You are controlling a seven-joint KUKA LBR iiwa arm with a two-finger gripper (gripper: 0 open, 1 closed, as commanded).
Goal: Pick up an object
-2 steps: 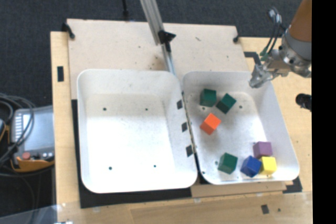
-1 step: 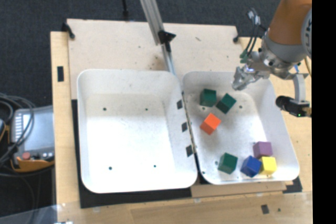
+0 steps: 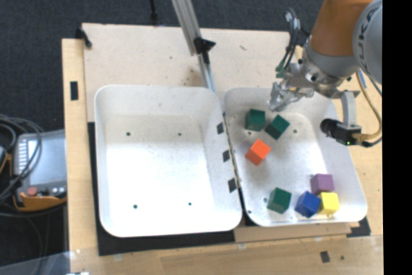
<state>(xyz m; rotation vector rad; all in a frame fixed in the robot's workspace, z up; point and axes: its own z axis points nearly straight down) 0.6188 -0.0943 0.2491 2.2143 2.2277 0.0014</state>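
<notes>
From the camera above, looking down on a surface (image 3: pixel 148 51) with two white bins. Sees seven small blocks, all in the right bin (image 3: pixel 344 164). Finds a green block (image 3: pixel 255 119) and a darker green block (image 3: pixel 277 127) near the far end, close side by side, the darker one turned a bit. Finds an orange block (image 3: pixel 259 151) a little nearer, on its own. Finds another green block (image 3: pixel 279 199), a blue block (image 3: pixel 308 203), a yellow block (image 3: pixel 329 202) and a purple block (image 3: pixel 321 183) bunched at the near end.

Spots the gripper (image 3: pixel 281 100) low over the far end, just above the two green blocks. Cannot tell if it is released or clenched. Sees no block in it.

Looks like hard, light blocks with flat, smooth sides. Should not bend or break. Could slip if pinched on a corner. Best to squeeze two flat sides facing each other, near the middle. Best to turn to match the darker green block first. Easiest to try the orange block, with room all round.
</notes>
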